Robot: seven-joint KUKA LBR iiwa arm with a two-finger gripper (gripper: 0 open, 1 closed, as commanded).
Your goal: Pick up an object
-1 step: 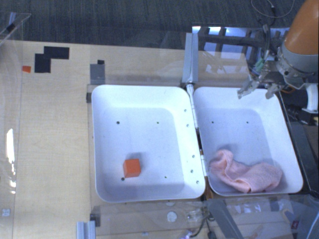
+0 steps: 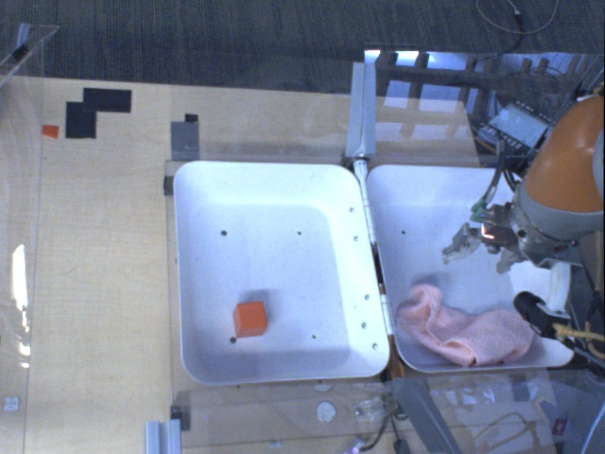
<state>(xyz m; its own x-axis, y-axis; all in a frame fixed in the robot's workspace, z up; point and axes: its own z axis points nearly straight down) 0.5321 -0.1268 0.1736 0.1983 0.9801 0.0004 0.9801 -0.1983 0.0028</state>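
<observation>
An orange cube (image 2: pixel 250 319) lies in the left bin (image 2: pixel 198 253), near its front left. A crumpled pink cloth (image 2: pixel 463 329) lies along the front of the right bin (image 2: pixel 416 206). My gripper (image 2: pixel 480 252) hangs above the right bin, just behind and above the cloth. Its fingers are spread open with nothing between them. The grey arm with its orange band (image 2: pixel 572 154) comes in from the right.
A metal divider rail (image 2: pixel 359 121) runs back between the two bins. Black markers (image 2: pixel 95 110) and a small orange square (image 2: pixel 50 131) sit on the wooden bench at far left. Cables and hardware crowd the right edge.
</observation>
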